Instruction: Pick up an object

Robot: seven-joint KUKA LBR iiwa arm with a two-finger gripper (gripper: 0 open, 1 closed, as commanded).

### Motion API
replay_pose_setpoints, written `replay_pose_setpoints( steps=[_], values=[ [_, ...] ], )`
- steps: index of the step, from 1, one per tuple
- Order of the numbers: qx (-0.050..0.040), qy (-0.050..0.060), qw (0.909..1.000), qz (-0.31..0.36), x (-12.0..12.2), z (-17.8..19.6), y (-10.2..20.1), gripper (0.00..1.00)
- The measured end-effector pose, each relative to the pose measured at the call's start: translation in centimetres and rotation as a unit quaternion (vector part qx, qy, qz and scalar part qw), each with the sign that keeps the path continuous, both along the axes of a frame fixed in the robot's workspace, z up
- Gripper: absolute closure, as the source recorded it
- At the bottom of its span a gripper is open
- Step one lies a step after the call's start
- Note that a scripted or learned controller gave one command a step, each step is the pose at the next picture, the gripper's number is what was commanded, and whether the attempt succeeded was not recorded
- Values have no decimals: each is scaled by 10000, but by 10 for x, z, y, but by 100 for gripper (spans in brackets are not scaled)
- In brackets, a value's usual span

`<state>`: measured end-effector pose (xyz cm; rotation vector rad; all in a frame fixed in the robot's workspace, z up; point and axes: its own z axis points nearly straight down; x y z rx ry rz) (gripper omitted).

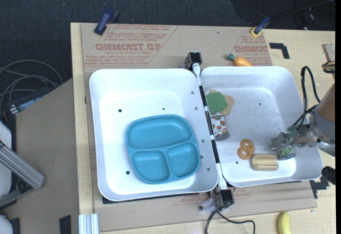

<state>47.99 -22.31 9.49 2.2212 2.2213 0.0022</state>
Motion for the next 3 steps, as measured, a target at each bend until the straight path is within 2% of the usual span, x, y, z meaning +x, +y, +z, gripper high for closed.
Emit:
replay_pose_setpoints(
  steps=[1,2,3],
  values=[
    [0,-2,10000,13,0,83,101,100],
    [-1,3,10000,6,67,90,149,100],
    [-2,2,10000,7,71,129,213,100]
  ],
)
